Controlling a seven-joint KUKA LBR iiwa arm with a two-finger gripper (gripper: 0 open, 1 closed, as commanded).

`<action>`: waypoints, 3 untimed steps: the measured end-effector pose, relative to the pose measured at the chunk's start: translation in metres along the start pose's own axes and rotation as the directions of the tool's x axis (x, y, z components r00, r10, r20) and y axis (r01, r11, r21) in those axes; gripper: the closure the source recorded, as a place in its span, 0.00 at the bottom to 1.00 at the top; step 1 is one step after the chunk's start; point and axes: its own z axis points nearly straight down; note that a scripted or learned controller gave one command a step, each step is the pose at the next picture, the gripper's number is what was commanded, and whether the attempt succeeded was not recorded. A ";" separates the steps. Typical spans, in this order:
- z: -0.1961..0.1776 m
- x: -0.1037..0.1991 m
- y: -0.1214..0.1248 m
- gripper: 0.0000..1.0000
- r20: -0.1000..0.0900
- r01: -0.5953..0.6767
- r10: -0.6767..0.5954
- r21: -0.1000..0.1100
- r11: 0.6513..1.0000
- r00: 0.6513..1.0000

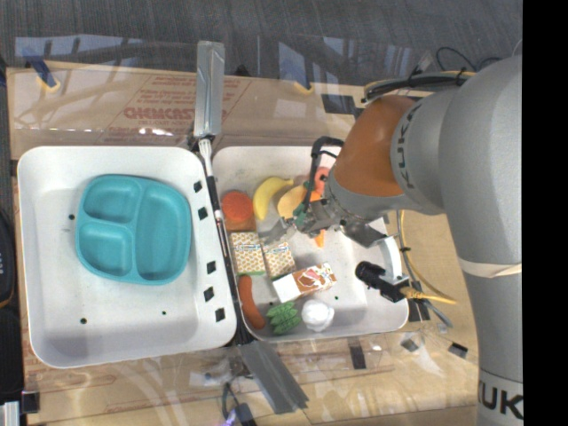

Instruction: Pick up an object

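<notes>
The right bin (373, 319) holds several play foods. A red-orange tomato (236, 209) lies at its left, with a yellow banana (268, 195) beside it. Two cracker packets (263, 256) lie in the middle, and a small printed box (304, 280) sits just right of them. A red piece (248, 300), a green piece (284, 318) and a white round piece (317, 313) lie along the near wall. My gripper (288, 223) is low over the bin's middle, just right of the banana and above the packets. An orange piece (317, 213) shows next to it.
The left bin (44, 264) holds a teal divided plate (135, 229). A ridge with black clips (211, 238) separates the bins. The arm's orange band (377, 153) and grey body cover the right bin's far right side. Cables lie on the bench at the right.
</notes>
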 end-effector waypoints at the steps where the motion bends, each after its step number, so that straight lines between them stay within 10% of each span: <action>1: 0.022 0.004 0.067 0.00 0.001 0.029 -0.029 -0.009 1.000 1.000; 2: 0.013 0.005 0.067 1.00 -0.001 0.032 -0.032 -0.003 0.999 0.999; 3: -0.090 0.053 0.037 1.00 0.000 -0.016 0.016 -0.005 1.000 1.000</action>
